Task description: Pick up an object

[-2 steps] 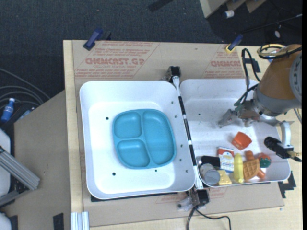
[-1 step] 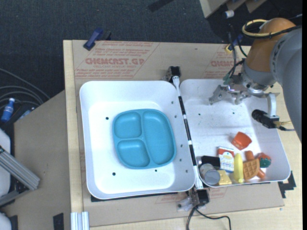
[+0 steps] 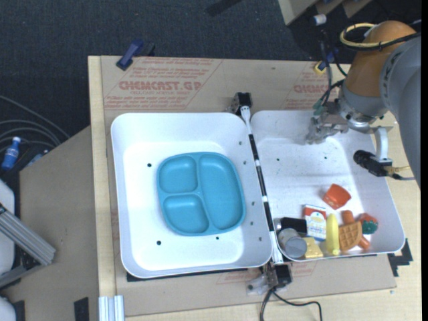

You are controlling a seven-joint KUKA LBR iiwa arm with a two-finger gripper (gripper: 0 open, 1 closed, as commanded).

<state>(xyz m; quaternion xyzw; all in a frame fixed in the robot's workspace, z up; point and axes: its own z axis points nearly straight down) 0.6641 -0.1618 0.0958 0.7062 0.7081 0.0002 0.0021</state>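
1. The gripper hangs over the right bin's far edge; I cannot tell its finger state.
2. An orange block lies apart, above the toy pile in the near corner.
3. A blue divided plate sits in the left bin.

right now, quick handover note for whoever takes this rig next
Gripper: over the far edge of the right bin, with nothing seen between its fingers; open or shut can't be told from this view.
Things: small toys piled in the right bin's near corner, including an orange block, a waffle piece, a yellow piece and a metal can. A blue divided plate lies in the left bin.
Done: nothing picked yet.
Left: bring the gripper to the pile, grasp one item, lift.
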